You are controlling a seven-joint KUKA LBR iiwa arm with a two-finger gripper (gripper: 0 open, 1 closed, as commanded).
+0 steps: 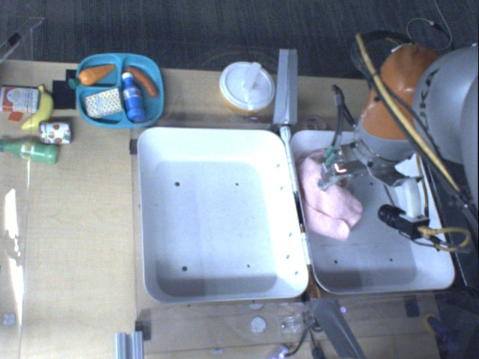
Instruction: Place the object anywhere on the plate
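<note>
- I see the gripper [334, 167] low over the right bin [389, 275], touching the far part of the pink cloth [328, 200].
- I cannot tell how its jaws stand.
- The cloth lies against that bin's left wall.
- The left bin [217, 215] sits beside it on the bench [67, 260].

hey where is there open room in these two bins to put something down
The left bin has a bare floor from wall to wall, bordered on the right by the divider beside the pink cloth. In the right bin, the front strip below the cloth is free. Its upper half is crowded: cloth, gripper and arm sit there.
</note>
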